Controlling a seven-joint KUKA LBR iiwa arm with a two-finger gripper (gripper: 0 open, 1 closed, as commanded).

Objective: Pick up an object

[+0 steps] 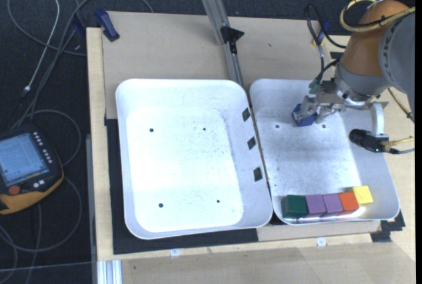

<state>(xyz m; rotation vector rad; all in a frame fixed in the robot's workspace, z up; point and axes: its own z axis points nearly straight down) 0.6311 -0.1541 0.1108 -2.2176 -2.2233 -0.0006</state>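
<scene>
gripper (310, 113) mid right bin (290, 164), blocks (328, 203) lining near rim

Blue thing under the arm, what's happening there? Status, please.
Gripper low over right bin, jaws at the blue object; grasp unclear. Five coloured blocks lined along near rim. Nothing in the way.

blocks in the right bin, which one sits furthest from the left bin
The yellow block, at the right end of the row along the right bin's near edge. The green block, the purple block and the orange block all lie further left.
</scene>
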